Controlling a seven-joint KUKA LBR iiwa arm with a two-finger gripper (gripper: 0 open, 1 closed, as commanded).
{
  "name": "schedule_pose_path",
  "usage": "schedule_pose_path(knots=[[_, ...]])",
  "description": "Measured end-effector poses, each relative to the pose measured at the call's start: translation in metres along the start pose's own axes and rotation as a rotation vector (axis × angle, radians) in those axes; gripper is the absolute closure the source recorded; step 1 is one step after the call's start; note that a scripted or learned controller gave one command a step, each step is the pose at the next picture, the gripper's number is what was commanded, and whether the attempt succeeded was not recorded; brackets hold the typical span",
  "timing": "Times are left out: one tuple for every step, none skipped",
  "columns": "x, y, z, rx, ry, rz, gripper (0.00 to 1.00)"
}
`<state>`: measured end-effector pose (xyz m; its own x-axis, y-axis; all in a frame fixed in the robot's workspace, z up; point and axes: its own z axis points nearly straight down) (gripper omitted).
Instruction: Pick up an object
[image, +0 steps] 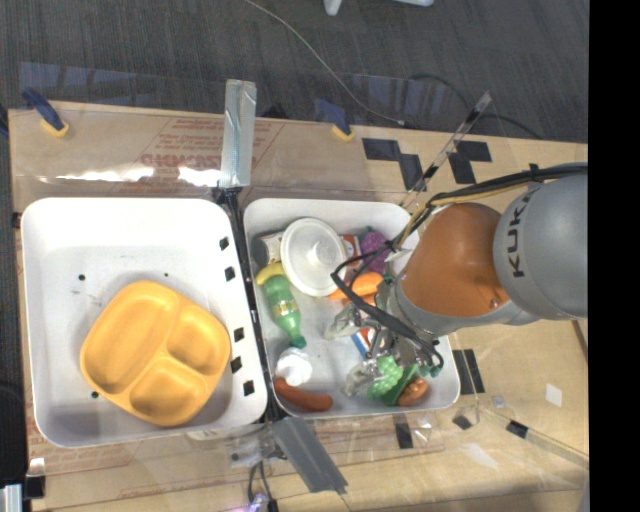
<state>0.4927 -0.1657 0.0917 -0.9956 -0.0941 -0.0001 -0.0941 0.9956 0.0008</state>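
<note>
Hand (392, 352) low among right bin (440, 400) clutter, grip unclear, green bottle (284, 310) nearby.

The grey arm (545, 250) is extended in from the right, and its orange band (452, 262) is turned toward the camera just above the wrist. The wrist is pointed steeply downward. The gripper (385, 362) is seen below the band, wrapped in black cables; whether its fingers are parted or closed cannot be made out.
</note>
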Motion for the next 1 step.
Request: schedule_pose_path(knots=[[-0.0442,-0.0172,-0.0008,0.001,-0.002,-0.011,0.0]])
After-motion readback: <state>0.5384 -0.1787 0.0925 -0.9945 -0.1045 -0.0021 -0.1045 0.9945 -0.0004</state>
